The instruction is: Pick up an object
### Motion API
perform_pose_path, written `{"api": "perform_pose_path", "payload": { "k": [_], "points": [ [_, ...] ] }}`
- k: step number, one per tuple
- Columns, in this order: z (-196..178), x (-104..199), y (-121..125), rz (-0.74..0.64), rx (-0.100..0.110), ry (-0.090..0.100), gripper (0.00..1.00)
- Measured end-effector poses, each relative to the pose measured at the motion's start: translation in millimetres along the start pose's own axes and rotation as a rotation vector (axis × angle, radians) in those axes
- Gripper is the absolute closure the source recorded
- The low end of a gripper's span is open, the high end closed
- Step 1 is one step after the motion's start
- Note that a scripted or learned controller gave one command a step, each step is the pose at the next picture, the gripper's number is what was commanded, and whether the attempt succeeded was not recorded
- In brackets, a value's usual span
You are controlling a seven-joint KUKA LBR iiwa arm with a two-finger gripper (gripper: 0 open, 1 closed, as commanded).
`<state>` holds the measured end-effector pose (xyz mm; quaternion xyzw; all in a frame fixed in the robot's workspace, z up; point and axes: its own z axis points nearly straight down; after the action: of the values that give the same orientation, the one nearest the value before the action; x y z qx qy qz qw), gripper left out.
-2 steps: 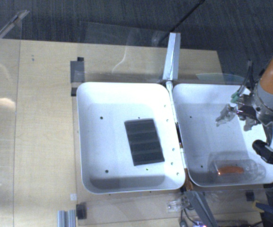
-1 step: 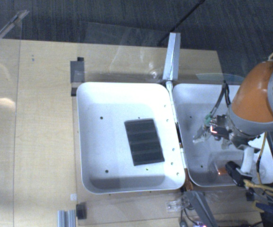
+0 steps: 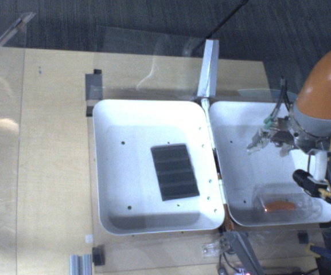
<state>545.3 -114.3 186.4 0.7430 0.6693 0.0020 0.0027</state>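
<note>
Inside left bin, dark slab, long axis near-to-far, slightly tilted

One fixed overhead camera, slanted down over both bins.

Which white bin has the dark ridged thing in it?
The left bin holds the dark ridged slab. The right bin, under the arm, holds a clear container with something orange inside.
</note>
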Motion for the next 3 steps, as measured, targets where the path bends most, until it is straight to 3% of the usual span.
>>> {"api": "perform_pose_path", "payload": {
  "k": [1, 2, 3],
  "points": [
    [97, 18, 12, 0.026, -0.008, 0.001, 0.00],
    [87, 41, 72, -0.049, 0.000, 0.001, 0.00],
    [60, -18, 83, -0.078, -0.001, 0.000, 0.00]
  ]
}}
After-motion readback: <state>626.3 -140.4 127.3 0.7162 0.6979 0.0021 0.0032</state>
